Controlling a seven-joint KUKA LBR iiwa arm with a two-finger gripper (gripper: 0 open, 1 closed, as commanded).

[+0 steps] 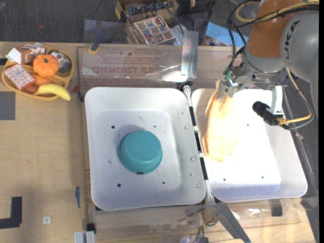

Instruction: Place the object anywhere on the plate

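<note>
The big grey arm point(286, 32) is reaching in over the right bin point(283, 173). The left bin point(98, 135) is holding a blue-green plate point(140, 151) in its middle. A soft yellow cloth point(220, 128) is hanging in the right bin, near the wall between the bins, well apart from the plate. The gripper point(226, 83) is pinching the cloth's top. A basket point(9, 79) of toy food is sitting far left on the bench.

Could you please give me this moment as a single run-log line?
arm: above right white bin | gripper: at pale yellow cloth-like object, grasp unclear | teal round plate: left white bin, bare
</note>
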